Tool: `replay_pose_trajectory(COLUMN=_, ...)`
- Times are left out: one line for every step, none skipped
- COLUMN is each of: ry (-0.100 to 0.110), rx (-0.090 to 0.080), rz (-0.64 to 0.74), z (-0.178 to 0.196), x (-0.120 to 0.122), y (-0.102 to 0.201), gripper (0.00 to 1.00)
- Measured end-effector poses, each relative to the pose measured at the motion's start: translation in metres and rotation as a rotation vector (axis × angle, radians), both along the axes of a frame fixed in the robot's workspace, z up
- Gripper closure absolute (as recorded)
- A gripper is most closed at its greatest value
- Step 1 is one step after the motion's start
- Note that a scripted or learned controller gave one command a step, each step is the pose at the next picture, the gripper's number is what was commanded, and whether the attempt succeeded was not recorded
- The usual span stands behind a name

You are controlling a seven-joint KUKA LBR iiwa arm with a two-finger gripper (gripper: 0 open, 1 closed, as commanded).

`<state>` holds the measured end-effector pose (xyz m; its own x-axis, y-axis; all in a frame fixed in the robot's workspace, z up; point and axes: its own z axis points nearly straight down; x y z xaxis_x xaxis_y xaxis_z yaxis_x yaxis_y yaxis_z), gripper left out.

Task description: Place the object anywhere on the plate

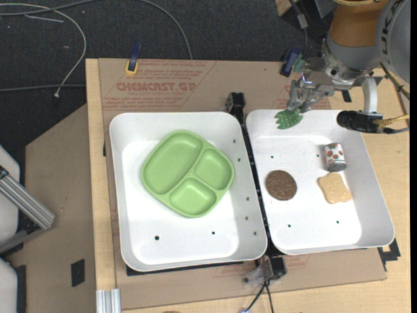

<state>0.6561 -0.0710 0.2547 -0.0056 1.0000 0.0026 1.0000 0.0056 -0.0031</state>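
A green leafy object (287,118) is pinched between the jaws of the gripper (301,104), upper right of frame. Carrying is judged underway; next, transfer leftward over the green plate (187,173) is required.

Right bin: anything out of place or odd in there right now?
One thing: the green leafy item sits up on the right bin's far rim, directly under the hand, not flat on the floor. The can lies on its side. The brown disc and cracker lie flat.
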Motion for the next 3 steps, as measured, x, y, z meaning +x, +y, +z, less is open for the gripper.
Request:
replay_pose_trajectory(ry=-0.003, rx=-0.001, rz=0.0, z=0.003, x=0.004, y=0.051, gripper=1.0)
replay_pose_trajectory(ry=-0.004, rx=-0.001, rz=0.0, z=0.006, x=0.002, y=0.107, gripper=1.0)
replay_pose_trajectory(ry=0.001, rx=0.0, rz=0.0, z=-0.013, x=0.003, y=0.164, gripper=1.0)
